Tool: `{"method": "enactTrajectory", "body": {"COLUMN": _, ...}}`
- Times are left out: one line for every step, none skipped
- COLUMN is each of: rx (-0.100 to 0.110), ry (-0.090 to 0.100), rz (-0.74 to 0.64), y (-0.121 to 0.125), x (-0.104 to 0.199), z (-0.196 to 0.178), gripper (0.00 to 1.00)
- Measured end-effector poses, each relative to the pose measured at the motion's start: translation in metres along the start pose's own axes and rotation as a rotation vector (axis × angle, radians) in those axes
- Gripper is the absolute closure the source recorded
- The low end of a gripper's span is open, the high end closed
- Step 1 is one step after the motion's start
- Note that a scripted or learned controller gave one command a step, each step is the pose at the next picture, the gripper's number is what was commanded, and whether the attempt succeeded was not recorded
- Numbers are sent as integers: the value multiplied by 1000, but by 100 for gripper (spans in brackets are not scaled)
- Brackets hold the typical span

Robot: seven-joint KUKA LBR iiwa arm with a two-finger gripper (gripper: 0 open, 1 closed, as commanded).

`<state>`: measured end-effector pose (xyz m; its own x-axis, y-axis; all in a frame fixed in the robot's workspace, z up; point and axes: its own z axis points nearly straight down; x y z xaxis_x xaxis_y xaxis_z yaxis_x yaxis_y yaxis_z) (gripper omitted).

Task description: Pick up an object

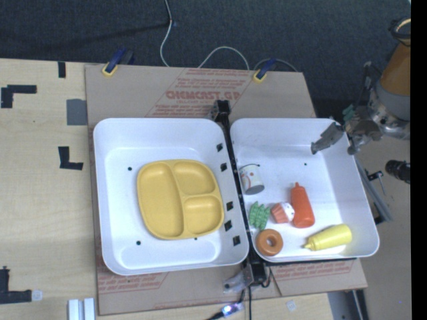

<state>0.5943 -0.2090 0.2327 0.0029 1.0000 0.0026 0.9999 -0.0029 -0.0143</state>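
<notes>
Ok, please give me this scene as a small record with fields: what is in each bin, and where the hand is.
left bin: yellow divided plate
right bin: small can, orange bottle, yellow bottle, green toy, red and white toy, orange ring
items' place: near half of the right bin
hand: over the far right corner of the right bin, open, holding nothing
task state: nothing picked up yet

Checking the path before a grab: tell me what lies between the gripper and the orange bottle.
In the camera view, only bare white bin floor separates the gripper, at the right bin's upper right rim, from the orange bottle.
</notes>
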Motion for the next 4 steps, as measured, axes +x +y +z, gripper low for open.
{"method": "enactTrajectory", "body": {"rx": -13, "ry": -3, "rz": -4, "y": 3, "x": 1, "z": -8, "gripper": 0}}
{"method": "enactTrajectory", "body": {"rx": -8, "ry": -2, "rz": -4, "y": -4, "x": 9, "z": 45, "gripper": 0}}
{"method": "enactTrajectory", "body": {"rx": -8, "ry": -2, "rz": -4, "y": -7, "x": 14, "z": 108, "gripper": 0}}
{"method": "enactTrajectory", "body": {"rx": -13, "ry": -5, "rz": -4, "y": -6, "x": 15, "z": 150, "gripper": 0}}
